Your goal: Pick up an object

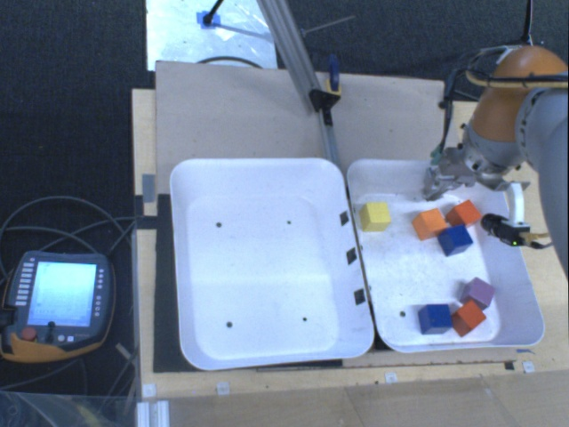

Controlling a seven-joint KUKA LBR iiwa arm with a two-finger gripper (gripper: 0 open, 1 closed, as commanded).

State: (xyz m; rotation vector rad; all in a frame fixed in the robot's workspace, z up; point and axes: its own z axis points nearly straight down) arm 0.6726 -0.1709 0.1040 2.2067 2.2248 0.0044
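Orange block sits just below-left of the gripper, red-orange and blue alongside — arm poised over this cluster, likely choosing; jaw state unreadable.

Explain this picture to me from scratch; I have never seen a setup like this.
One camera looks down at a slant on a bench with two shallow white bins. The grey robot arm, with an orange band, reaches in from the right. Its pincer hangs over the far edge of the right bin. That bin holds small blocks: a yellow block, two orange ones, two blue ones, a purple one and a red-orange one. No block shows between its fingers. The left bin sits beside it. A handheld control screen lies at left.
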